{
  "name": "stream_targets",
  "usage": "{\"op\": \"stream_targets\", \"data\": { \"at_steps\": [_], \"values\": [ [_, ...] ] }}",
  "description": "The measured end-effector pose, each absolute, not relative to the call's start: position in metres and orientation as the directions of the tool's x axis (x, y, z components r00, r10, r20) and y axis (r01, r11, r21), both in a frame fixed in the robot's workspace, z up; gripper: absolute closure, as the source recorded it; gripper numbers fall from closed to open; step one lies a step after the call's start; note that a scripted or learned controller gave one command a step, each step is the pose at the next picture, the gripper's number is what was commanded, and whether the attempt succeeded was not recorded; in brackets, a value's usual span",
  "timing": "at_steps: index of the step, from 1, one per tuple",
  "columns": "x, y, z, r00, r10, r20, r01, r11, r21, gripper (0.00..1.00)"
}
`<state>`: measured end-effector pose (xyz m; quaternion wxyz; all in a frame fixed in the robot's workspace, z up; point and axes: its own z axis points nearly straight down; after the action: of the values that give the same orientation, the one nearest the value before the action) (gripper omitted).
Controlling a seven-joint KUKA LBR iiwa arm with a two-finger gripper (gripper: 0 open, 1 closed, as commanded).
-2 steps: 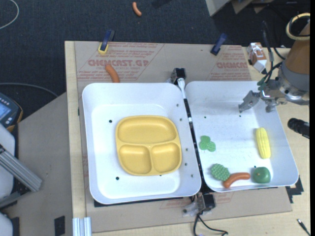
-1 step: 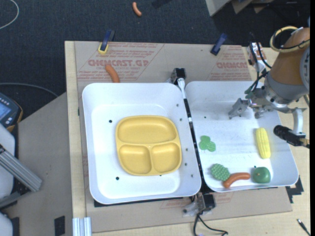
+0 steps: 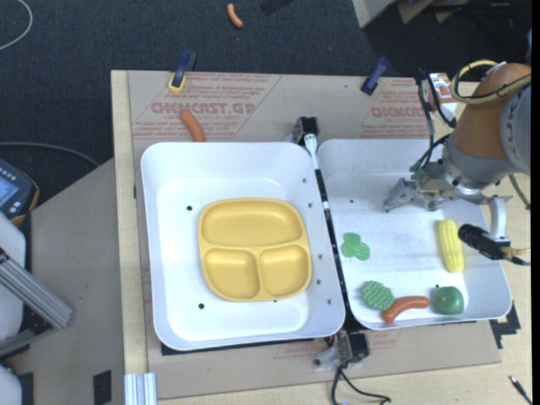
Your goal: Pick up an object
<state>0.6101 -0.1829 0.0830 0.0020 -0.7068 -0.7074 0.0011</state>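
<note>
A: Arm's in over the right bin [image 3: 472, 310], and the pincer [image 3: 411, 194] hangs above bare white floor, fingers spread apart with nothing between them.

B: And the toys?

A: All nearer the camera than the pincer. Corn cob [image 3: 450, 245] just off to its right, little green sprig [image 3: 355, 247] to its left, then the bumpy green piece [image 3: 377, 294], sausage [image 3: 405, 307] and green ball [image 3: 448, 300] farther off.

B: The yellow tray [image 3: 254, 248]?

A: Well left, in the other bin [image 3: 169, 226].

My arm [image 3: 494, 116] is grey with an orange band. Both bins [image 3: 160, 226] are white. The divided tray [image 3: 253, 247] is yellow, as is the corn [image 3: 450, 245]. The sausage [image 3: 405, 307] is orange, the broccoli [image 3: 355, 247] green.
</note>
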Motion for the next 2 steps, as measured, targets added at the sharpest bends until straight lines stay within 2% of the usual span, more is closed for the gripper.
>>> {"op": "stream_targets", "data": {
  "at_steps": [1, 2],
  "values": [
    [0.611, -0.183, 0.096, -0.001, 1.0, 0.0, 1.0, 0.001, 0.001, 1.0],
    [0.613, -0.18, 0.14, -0.002, 1.0, -0.002, 1.0, 0.002, 0.006, 1.0]
  ]
}}
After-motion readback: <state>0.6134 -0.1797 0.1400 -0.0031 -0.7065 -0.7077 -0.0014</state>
